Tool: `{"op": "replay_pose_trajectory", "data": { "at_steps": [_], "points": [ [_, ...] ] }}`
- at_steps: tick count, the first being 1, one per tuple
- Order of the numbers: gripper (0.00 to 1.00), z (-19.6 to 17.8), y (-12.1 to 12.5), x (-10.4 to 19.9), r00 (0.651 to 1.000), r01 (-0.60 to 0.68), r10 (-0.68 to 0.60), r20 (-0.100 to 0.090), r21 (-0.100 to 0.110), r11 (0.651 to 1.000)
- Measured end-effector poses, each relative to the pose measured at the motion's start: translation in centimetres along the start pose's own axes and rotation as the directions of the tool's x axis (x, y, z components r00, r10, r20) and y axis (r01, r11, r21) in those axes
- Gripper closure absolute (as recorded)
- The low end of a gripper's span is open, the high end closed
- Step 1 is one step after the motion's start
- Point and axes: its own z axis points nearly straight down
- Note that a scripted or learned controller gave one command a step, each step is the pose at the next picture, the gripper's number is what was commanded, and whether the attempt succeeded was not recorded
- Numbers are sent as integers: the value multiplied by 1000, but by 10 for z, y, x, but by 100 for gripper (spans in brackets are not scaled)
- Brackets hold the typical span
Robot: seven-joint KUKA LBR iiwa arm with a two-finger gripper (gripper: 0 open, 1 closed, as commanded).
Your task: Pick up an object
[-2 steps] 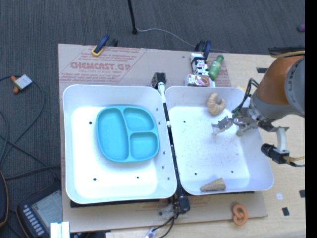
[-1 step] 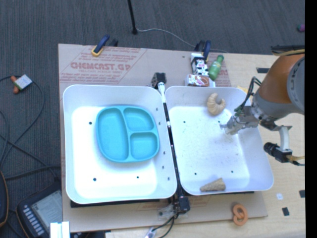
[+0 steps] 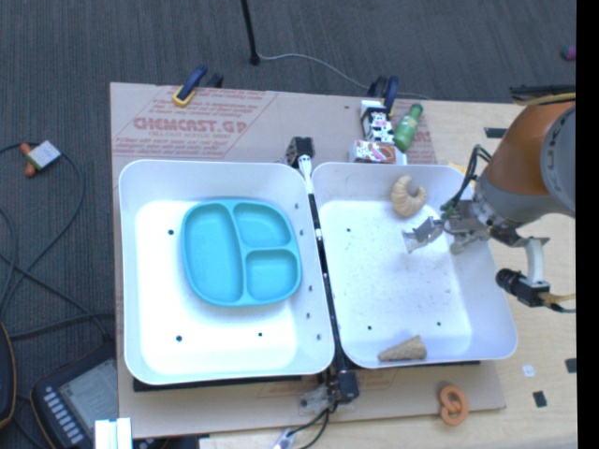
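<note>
You are looking down on two shallow white bins set side by side on a brown cardboard sheet. Starting at the near edge, an orange ring-shaped object (image 3: 453,403) is lying on the cardboard sheet (image 3: 215,124) outside the bins. Just inside the near wall of the right white bin (image 3: 487,344), a tan wedge-shaped object (image 3: 403,349) is resting with its long axis running left to right. In the left white bin (image 3: 150,195), a light blue three-compartment plastic plate (image 3: 240,252) is sitting flat near the middle. Farther in, the two-finger gripper (image 3: 429,231) is hanging over the right half of the right bin, with the grey and orange arm (image 3: 529,171) reaching in from the right. Nothing is showing between its fingers; whether they are spread or pressed together cannot be told from this angle. The nearest candidate is the beige curled shell-like object (image 3: 408,195), lying close to the bin's far wall. It is sitting near the gripper, beyond it and slightly to its left, apart from it and not touching. The tan wedge is well apart, toward the near wall. By judgement, the coming move is turning on that short offset toward the far wall. Beyond the bins, a green bottle-like item (image 3: 406,127) is lying on the cardboard.
</note>
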Motion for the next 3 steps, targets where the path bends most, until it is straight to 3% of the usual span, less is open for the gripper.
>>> {"op": "replay_pose_trajectory", "data": {
  "at_steps": [1, 2, 3],
  "points": [
    [100, -10, 0, -1, 1000, 0, 0, 3, -1, 1000],
    [0, -10, 1, 0, 1000, 1, -1, 1, 0, 1000],
    [0, 12, -60, 11, 1000, 0, 0, 6, -16, 1000]
  ]
}}
